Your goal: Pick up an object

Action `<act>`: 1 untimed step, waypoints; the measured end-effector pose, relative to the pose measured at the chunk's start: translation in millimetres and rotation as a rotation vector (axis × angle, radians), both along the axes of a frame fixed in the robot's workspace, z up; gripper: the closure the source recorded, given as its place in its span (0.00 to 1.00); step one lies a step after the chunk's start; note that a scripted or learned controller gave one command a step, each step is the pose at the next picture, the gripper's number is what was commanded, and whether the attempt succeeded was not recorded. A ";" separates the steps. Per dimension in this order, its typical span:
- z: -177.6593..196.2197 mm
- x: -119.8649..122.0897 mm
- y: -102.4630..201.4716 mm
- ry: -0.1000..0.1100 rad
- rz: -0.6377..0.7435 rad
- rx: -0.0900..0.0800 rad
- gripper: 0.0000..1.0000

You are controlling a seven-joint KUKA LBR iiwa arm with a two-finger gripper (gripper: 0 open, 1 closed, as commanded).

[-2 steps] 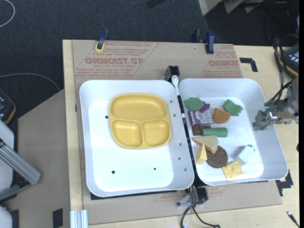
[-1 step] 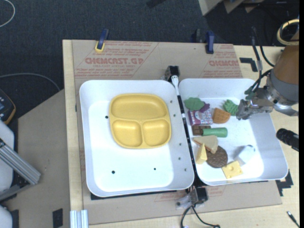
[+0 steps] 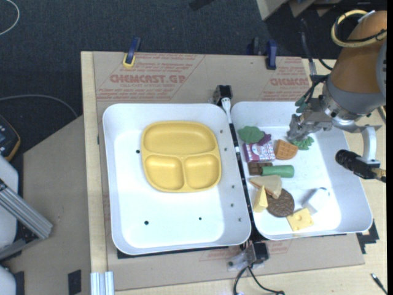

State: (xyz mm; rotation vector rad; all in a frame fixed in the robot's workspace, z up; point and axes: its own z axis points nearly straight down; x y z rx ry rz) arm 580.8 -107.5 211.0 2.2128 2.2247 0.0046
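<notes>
1. Object not yet chosen: candidates are small toy foods heaped in the right bin (image 3: 350,183). Green leafy piece (image 3: 250,133) at 10 o'clock of the bin, orange piece (image 3: 285,150) near centre, green stick (image 3: 281,171) just below it, brown round cookie (image 3: 280,204) and yellow cheese block (image 3: 300,219) toward 6 o'clock.
2. Gripper (image 3: 302,129) low over the bin at 12 o'clock, above a green scrap (image 3: 305,142) and just beside the orange piece. Cannot tell how it is set; nothing seen held.
3. Risk: items touch or overlap, so a descent may pinch two, or push one aside and grip nothing.
4. Risk: flat pieces like the cookie lie flush on the floor; likely slip.
5. Yellow divided plate (image 3: 181,154) sits in the left bin (image 3: 123,183), well apart, no hazard.
</notes>
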 end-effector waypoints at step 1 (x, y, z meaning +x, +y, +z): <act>-1.6 47.3 30.3 -0.001 0.000 0.000 1.00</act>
